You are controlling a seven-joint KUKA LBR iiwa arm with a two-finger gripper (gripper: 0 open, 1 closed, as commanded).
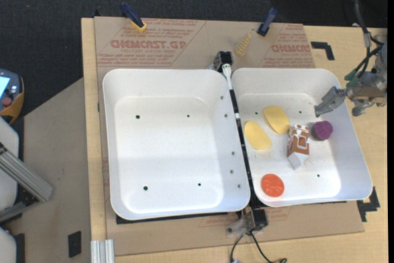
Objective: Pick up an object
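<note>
The right bin (pixel 345 185) holds two yellow rounded pieces (pixel 276 119) (pixel 257 135), a small brown-and-white carton (pixel 298 143) lying tilted, a purple ball (pixel 322 130) and an orange-red round piece (pixel 273 185). My gripper (pixel 343 106) hangs over the bin's far right corner, just above and to the right of the purple ball. Its two grey fingers (pixel 328 103) stand apart, open, with nothing between them.
The left bin (pixel 117 132) sits beside the right one, and a black strip (pixel 237 126) runs between them. Both rest on a cardboard sheet (pixel 154 40) held by blue clamps (pixel 132 15) at the back. Cables (pixel 369 58) hang at the right.
</note>
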